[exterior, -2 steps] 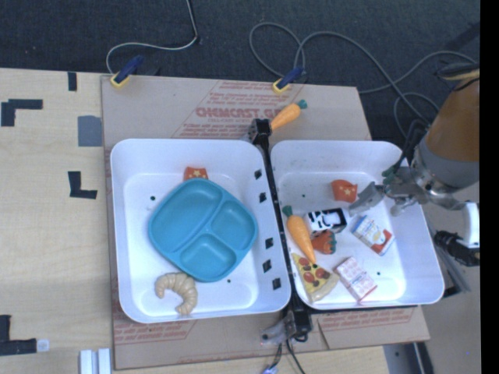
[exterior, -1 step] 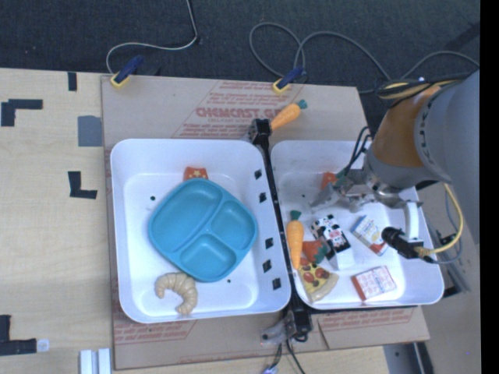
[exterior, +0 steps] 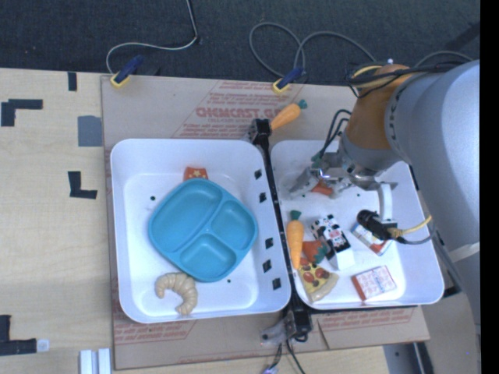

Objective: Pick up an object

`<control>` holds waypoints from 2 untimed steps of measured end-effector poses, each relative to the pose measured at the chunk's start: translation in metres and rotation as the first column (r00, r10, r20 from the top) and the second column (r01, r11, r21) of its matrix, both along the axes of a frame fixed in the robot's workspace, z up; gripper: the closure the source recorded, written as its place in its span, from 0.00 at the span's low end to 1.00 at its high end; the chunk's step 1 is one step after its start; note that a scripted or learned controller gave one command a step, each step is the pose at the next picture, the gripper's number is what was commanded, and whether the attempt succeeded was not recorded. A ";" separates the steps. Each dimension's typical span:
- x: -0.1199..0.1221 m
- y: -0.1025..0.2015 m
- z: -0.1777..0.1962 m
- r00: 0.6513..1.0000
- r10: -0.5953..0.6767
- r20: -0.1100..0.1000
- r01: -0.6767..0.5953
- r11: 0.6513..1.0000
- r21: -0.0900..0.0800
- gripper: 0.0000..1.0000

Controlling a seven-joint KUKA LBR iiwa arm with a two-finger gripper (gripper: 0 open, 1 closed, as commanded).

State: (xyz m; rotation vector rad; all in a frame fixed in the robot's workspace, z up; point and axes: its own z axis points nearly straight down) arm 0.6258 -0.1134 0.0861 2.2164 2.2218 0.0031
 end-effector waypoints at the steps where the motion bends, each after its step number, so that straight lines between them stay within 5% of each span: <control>1: 0.026 -0.016 0.000 1.000 0.000 -0.001 0.000 1.000 0.001 0.00; 2: 0.026 -0.016 0.010 1.000 0.001 0.000 -0.001 1.000 -0.002 1.00</control>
